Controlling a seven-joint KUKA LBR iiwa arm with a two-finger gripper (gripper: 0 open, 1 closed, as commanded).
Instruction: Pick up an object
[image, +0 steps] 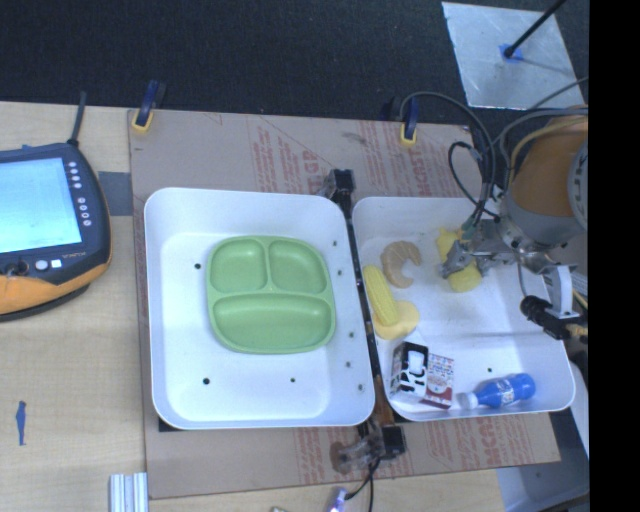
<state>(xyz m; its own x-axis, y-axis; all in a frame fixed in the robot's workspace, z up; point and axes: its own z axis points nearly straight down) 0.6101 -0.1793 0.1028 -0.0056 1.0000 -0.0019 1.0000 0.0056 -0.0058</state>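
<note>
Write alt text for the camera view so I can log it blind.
The gripper sits low in the right bin, at a small yellow object, near a tan croissant-shaped piece, a corn cob, a small carton and a blue bottle. The left bin holds a green divided plate.

I count two white bins: the left bin (170, 300) at nine o'clock, the right bin (520, 350) at three. One green divided plate (270, 294) in the left. In the right: one croissant (402, 262), one corn cob (388, 303), one yellow piece (462, 275), one small carton (423, 376), one blue bottle (503, 390). One pendant tablet (45, 220) sits far at nine o'clock.
</note>
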